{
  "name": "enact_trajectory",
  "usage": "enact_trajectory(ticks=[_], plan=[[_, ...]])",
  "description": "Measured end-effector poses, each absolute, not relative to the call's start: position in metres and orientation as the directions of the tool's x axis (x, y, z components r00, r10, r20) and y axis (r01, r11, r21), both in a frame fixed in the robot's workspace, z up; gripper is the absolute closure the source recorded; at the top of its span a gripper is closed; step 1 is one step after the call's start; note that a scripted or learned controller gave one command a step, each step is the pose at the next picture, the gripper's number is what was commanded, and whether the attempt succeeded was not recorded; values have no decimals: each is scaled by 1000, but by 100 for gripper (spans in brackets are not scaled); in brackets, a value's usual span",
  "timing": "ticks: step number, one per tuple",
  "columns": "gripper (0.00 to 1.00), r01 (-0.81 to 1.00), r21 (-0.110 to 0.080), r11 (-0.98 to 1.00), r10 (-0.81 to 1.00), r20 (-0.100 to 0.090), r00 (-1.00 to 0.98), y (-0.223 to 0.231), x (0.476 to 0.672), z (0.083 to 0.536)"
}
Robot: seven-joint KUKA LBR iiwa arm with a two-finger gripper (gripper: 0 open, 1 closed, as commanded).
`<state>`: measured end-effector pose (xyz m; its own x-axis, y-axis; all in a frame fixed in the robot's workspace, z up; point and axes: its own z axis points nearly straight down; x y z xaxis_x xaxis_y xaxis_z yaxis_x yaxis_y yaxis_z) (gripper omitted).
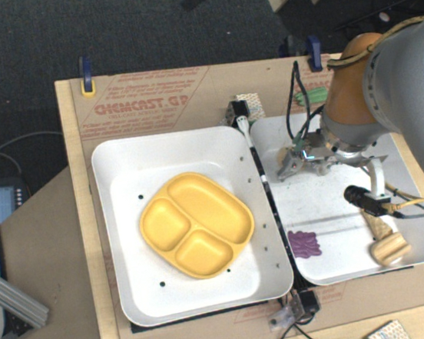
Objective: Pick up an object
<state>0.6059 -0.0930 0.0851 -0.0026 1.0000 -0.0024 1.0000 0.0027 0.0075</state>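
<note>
Yellow divided plate (195, 224) lies mid left bin (112, 178). Purple object (305, 244) and wooden block (388, 249) sit near right bin's (341, 270) front edge. Gripper (303, 157) hovers at its back; grip state unclear.

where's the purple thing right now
The purple object lies in the right bin, near its front left corner beside the divider, left of the wooden block and in front of the gripper.
</note>
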Motion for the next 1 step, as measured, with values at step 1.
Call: enact_trajectory(ticks=[1], plan=[[0, 1000, 6, 2, 1000, -1, -2, -91, 658, 85]])
